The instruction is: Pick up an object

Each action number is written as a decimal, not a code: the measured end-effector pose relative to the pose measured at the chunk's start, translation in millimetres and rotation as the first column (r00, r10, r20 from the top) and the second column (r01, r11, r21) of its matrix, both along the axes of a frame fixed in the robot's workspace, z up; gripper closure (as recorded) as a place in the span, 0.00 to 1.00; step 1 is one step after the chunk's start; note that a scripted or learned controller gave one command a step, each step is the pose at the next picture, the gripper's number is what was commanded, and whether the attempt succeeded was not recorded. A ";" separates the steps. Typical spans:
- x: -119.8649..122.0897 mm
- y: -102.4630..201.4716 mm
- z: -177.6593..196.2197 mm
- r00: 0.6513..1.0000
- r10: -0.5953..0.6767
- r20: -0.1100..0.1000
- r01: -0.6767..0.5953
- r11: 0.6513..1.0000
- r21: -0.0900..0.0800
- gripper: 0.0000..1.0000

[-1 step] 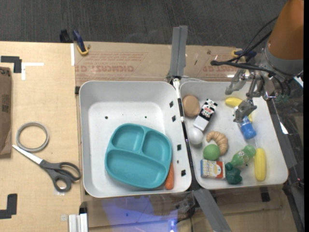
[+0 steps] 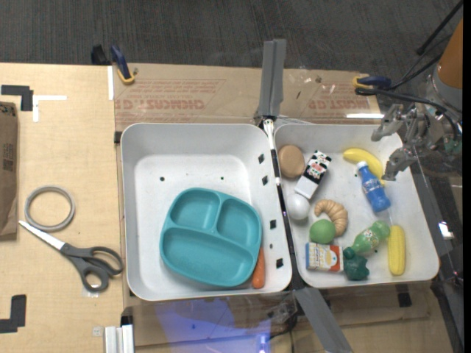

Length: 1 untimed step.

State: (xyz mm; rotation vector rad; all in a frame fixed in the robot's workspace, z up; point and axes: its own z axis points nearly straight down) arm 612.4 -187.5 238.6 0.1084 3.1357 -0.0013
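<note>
My gripper (image 2: 391, 147) hangs over the far right corner of the right bin (image 2: 423, 197), open with nothing between its fingers. Just left of it lie a yellow banana (image 2: 362, 158) and a blue bottle (image 2: 374, 189). Further left in that bin are a brown egg-shaped thing (image 2: 291, 160), a cow-patterned carton (image 2: 316, 169), a white bulb (image 2: 297, 207), a croissant (image 2: 333, 213), a green ball (image 2: 321, 232), a small juice box (image 2: 323, 257), green toys (image 2: 366, 245) and a yellow corn cob (image 2: 397, 250).
The left bin (image 2: 147, 160) holds a teal divided plate (image 2: 213, 235) and a carrot (image 2: 258, 269) against its right wall. Scissors (image 2: 77, 254) and a tape roll (image 2: 49, 207) lie on the bench to the left. Cables run by the arm at the right.
</note>
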 end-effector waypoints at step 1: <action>22.3 -5.6 -144.9 0.986 0.169 0.002 -0.169 0.986 -0.001 0.00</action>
